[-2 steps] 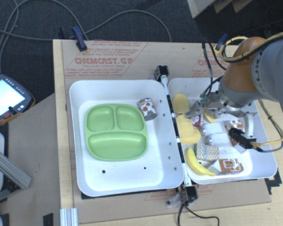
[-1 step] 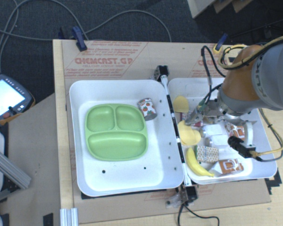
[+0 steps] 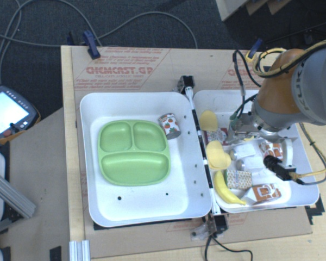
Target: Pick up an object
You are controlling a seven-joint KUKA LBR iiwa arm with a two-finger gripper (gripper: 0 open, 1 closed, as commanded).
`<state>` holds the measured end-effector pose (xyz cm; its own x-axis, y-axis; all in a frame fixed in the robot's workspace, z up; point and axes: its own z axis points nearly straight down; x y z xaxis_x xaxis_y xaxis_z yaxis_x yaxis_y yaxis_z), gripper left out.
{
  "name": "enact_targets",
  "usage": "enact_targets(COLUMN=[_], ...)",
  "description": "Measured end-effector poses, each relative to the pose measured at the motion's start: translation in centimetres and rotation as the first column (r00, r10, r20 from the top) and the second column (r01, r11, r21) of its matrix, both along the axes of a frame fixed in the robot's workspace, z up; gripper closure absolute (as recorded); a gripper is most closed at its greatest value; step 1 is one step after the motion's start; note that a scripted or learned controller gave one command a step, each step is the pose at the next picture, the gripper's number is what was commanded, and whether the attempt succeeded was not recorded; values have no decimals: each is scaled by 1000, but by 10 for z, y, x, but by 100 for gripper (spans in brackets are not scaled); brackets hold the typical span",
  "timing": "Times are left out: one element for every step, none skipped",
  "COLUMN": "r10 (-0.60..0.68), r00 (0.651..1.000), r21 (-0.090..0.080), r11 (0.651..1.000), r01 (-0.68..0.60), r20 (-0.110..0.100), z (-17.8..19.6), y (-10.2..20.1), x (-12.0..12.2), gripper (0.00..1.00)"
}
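At the near edge of the right bin lies a small brown-and-white packet, with a banana curving along the bin's near left corner. Just beyond the banana sits a patterned sachet, and above that a pale yellow lemon-like fruit rests against the divider. Further back, a second pale yellow round piece lies near the bin's far left corner. The gripper reaches down into the middle of this bin among the clutter, below the grey arm with its orange band; whether it grips anything cannot be told. In the left bin, a green divided plate lies flat, and a small printed can rests tilted just beyond its far right corner.
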<state>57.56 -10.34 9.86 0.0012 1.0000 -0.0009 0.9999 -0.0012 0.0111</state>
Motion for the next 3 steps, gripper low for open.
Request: enact_targets(r10=[0, 1, 1], r00=[1000, 1000, 1000], r21=[0, 0, -5], r11=[1000, 1000, 1000], r01=[0, -1, -1], r20=[0, -8, 9], z=[0, -13, -10], y=[0, 3, 10], x=[0, -12, -27], gripper=[0, 0, 0])
